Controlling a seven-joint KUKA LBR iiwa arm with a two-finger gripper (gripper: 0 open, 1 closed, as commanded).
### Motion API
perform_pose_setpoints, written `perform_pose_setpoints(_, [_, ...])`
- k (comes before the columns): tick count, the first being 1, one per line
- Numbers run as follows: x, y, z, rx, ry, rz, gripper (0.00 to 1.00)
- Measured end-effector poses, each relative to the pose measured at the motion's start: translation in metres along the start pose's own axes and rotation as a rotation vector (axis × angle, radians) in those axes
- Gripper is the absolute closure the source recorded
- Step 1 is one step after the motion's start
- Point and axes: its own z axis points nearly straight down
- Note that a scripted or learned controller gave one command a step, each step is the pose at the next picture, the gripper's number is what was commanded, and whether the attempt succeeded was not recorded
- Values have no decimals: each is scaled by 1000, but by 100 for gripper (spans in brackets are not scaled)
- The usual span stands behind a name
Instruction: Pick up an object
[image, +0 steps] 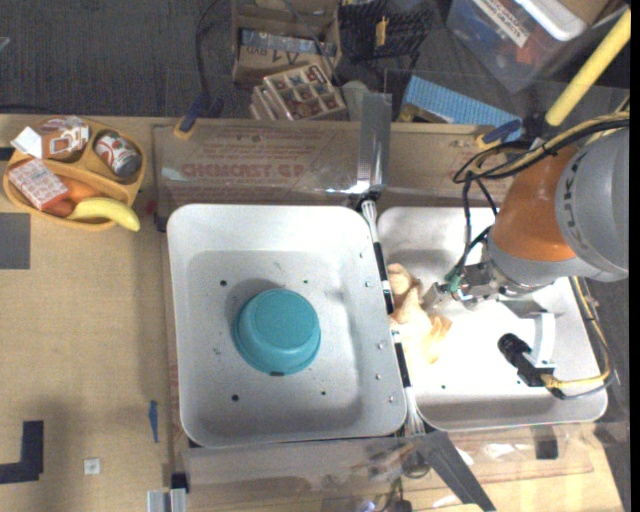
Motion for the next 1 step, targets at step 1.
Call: perform_pose_setpoints(1, [0, 1, -9, -2, 2, 1, 100])
